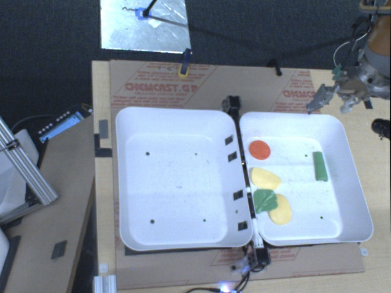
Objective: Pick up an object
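Gripper (335, 98) hovers above the right bin's (351, 157) far rim, fingers spread and empty; green block (319, 166), red disc (259, 149) lie ungrasped; pickup remains entirely undone.

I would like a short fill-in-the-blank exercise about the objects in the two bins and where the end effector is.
1. The orange disc lies in the ____ bin.
2. The stick by the far right wall is ____ in colour.
3. The end effector hangs above the right bin's ____ rim.

Missing words: right; green; far
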Robot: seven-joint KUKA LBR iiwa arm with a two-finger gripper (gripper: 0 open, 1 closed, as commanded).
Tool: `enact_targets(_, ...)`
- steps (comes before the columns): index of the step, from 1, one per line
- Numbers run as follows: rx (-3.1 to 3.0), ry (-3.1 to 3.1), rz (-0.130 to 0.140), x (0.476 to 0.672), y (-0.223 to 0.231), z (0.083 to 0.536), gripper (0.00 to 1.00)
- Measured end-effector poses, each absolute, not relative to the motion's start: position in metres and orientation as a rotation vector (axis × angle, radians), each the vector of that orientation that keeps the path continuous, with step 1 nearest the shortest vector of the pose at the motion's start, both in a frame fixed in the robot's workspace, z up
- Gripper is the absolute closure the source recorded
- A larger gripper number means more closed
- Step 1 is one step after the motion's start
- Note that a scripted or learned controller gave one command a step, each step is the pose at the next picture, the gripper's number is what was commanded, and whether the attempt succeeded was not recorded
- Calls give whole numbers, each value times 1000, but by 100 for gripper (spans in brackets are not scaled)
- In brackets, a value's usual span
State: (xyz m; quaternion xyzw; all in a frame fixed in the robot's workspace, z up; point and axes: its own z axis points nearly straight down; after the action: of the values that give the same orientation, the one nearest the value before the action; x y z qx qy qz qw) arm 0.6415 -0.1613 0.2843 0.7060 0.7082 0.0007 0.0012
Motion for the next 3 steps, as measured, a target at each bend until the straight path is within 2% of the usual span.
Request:
enact_targets(1,2210,2225,6,642,-161,296,100)
enact_targets(2,2200,2215,19,644,-152,458,100)
enact_targets(3,2216,2226,2,610,-140,442,100)
